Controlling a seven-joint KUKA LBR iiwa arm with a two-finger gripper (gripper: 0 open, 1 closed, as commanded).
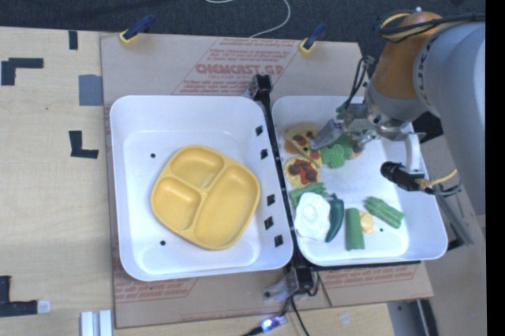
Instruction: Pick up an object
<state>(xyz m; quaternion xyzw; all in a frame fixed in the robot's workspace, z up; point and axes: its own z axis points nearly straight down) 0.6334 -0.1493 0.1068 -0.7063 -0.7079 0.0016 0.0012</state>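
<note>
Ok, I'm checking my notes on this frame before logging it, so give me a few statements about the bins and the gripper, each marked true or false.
1. The yellow divided plate lies in the left bin. True.
2. The toy food items are spread across both bins. False: they all lie in the right bin.
3. The gripper is over the right bin, near a green toy piece. True.
4. The white fried egg sits on the yellow divided plate. False: it lies in the right bin, next to the dark green pepper.
5. The arm hangs above the left bin. False: it reaches over the right bin.
</note>
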